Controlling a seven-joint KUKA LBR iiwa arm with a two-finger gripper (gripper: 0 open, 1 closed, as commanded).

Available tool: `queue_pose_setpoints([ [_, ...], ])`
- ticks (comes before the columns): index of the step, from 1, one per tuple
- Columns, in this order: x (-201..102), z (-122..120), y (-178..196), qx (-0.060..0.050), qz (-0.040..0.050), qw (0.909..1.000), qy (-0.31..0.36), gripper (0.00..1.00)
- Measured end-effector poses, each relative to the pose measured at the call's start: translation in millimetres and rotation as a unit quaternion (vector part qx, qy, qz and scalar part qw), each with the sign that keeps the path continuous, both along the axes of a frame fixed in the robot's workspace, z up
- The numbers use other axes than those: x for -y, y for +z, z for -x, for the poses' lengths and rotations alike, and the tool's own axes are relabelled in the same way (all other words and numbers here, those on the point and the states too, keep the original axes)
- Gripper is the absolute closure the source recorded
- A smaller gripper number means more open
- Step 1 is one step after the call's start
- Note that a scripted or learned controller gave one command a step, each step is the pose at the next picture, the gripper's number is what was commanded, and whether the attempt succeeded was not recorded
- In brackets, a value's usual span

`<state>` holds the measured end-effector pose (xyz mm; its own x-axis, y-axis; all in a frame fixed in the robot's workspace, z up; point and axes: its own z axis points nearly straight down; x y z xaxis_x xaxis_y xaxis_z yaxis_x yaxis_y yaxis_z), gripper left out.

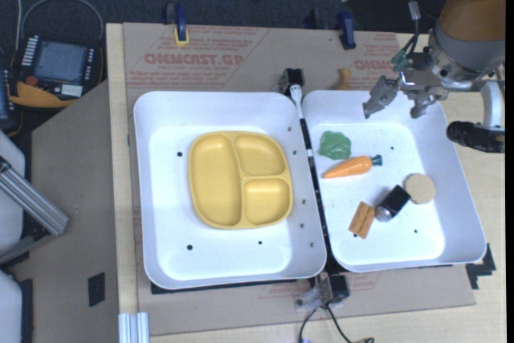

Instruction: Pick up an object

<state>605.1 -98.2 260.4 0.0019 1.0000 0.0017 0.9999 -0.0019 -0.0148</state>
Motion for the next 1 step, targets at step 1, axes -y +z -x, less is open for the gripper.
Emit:
queue_pose_setpoints([
  [1,-0.2,-2.1,7.8,0.007,0.0006,1.0,0.001,0.0],
])
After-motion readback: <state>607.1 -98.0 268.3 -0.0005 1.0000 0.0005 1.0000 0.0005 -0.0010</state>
